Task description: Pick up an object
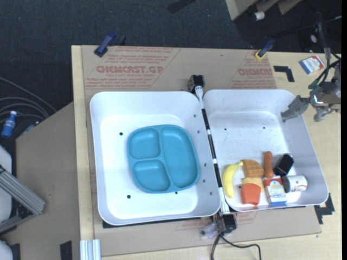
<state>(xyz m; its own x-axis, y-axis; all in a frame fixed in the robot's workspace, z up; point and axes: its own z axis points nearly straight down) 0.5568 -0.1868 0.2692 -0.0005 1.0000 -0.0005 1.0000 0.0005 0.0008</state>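
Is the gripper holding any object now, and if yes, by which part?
Nothing is held: the gripper is over the right bin's far right edge, apart from the toys.

Two shallow white bins sit side by side on a bench. The left bin (103, 118) holds a blue divided plate (161, 158) lying flat near its middle. In the right bin (244, 107), small items cluster at the near edge: a banana (231, 179), a waffle (252, 168), an orange cup (250, 193), a hot dog (268, 163), a black piece (283, 164). The gripper (295, 108) hovers at the bin's far right rim.
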